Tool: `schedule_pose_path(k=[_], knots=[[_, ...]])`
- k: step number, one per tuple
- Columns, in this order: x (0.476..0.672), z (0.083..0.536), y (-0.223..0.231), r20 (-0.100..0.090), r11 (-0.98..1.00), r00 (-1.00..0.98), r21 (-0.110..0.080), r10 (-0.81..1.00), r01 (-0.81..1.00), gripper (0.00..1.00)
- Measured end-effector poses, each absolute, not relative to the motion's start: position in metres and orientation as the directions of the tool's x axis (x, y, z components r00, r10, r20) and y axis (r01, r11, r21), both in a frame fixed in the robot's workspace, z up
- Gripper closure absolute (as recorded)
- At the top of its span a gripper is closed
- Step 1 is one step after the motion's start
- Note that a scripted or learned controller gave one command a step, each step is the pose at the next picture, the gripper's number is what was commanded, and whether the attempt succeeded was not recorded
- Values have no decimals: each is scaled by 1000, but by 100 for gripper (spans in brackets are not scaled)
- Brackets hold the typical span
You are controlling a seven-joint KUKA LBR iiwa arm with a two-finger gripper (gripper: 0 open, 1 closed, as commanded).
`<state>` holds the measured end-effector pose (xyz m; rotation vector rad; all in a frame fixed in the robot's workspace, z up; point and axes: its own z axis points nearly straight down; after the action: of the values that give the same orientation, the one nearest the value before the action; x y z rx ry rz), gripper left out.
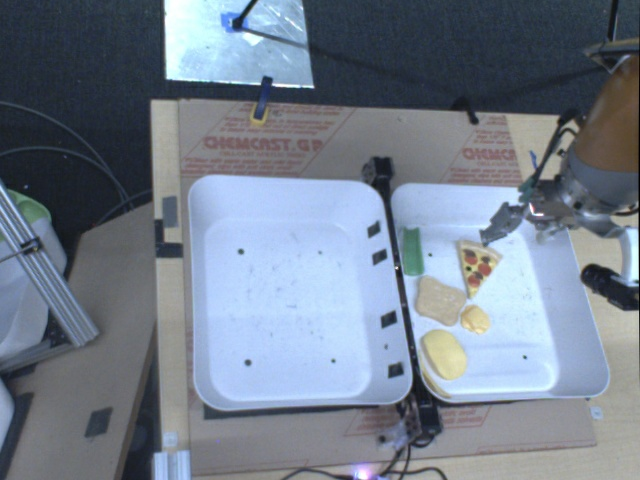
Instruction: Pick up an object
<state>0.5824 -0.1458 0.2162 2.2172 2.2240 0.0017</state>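
Nearest, the lemon (444,354) crowds the right bin's (580,368) wall; bread (439,299) beside it. Farther, pizza (478,264) lies just under my jaws (497,226), whose state I cannot tell. Descending off-centre might nudge it away.

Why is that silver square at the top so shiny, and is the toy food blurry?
In the camera view, the metal sheet catches the light and glares in pale patches. The pizza slice and the other toy food look a bit soft yet easy to tell apart. The white bins are evenly lit with faint shadows along their walls. The end effector looks slightly smeared.
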Motion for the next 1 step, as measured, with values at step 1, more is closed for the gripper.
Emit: schedule_pose_path(k=[1], knots=[[550,78,-168,1,-2,2,-5,1000,1000,0]])
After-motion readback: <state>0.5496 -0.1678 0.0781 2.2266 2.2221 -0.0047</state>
